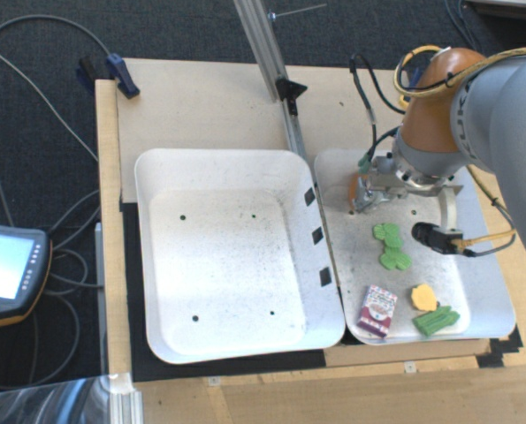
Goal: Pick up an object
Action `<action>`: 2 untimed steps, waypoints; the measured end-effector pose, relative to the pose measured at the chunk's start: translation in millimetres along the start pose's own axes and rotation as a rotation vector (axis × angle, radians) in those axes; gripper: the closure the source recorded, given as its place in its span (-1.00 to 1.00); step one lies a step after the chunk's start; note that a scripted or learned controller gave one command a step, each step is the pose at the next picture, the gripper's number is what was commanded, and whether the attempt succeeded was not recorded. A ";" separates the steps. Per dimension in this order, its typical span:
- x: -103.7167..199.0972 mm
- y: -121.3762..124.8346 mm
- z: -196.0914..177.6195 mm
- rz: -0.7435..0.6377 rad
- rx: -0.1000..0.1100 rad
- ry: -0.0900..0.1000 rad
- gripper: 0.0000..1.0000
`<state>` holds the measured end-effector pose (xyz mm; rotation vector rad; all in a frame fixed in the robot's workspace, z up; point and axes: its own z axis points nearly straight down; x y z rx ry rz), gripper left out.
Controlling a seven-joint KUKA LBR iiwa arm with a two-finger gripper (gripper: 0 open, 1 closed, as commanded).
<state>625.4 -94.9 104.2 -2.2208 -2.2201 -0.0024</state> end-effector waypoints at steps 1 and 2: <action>1.8 3.3 -65.2 -0.002 -0.008 -0.003 1.00; -1.2 8.2 -130.0 -0.002 -0.010 -0.004 1.00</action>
